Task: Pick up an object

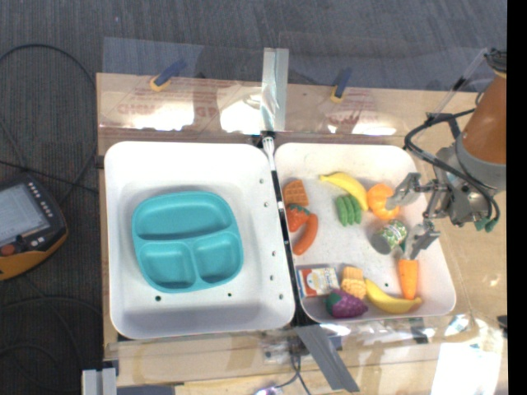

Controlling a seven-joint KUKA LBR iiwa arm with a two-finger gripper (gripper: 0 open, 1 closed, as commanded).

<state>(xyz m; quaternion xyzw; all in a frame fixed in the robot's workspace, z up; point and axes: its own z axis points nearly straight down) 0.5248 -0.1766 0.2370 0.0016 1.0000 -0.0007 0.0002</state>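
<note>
My gripper hangs over the right side of the right bin, open, with nothing between its fingers. One fingertip is beside an orange fruit. The other fingertip is just right of a green and silver can. Below the can lies a carrot. The bin also holds a yellow banana, a green pod, a red pepper, a second banana, purple grapes, corn and a red box.
The left bin holds a teal divided tray. A raised divider separates the bins. A tablet and cables lie on the floor at the left. The arm's cables hang near the right bin's far right corner.
</note>
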